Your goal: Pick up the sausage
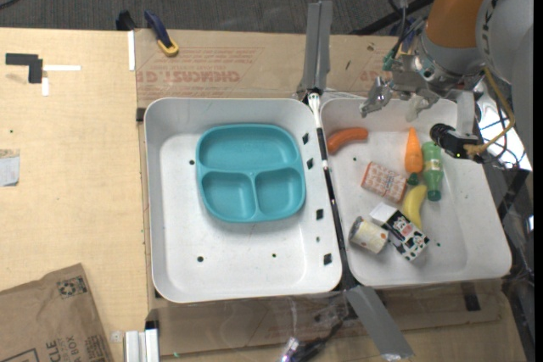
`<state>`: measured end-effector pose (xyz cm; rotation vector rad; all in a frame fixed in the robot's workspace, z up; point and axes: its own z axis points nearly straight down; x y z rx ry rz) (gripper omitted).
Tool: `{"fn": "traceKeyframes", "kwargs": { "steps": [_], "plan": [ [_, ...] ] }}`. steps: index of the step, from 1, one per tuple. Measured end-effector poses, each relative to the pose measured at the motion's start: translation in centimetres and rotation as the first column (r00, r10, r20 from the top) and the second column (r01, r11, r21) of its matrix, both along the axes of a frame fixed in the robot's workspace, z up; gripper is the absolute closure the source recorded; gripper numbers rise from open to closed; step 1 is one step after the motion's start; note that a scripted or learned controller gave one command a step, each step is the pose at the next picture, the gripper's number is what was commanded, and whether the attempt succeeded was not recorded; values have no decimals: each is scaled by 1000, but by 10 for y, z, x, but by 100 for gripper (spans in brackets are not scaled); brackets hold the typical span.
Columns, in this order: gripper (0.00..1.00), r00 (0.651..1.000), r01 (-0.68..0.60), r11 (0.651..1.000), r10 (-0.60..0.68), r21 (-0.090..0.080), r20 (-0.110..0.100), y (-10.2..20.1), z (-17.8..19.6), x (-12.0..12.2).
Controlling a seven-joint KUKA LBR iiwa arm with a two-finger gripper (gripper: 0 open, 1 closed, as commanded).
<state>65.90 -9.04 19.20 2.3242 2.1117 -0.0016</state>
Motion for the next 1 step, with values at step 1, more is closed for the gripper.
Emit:
{"fn": "traceKeyframes", "kwargs": {
  "steps": [1],
  "plan": [
    [0,1000,31,1000,-31,-2,-2,-5,-97,0]
  ]
}}
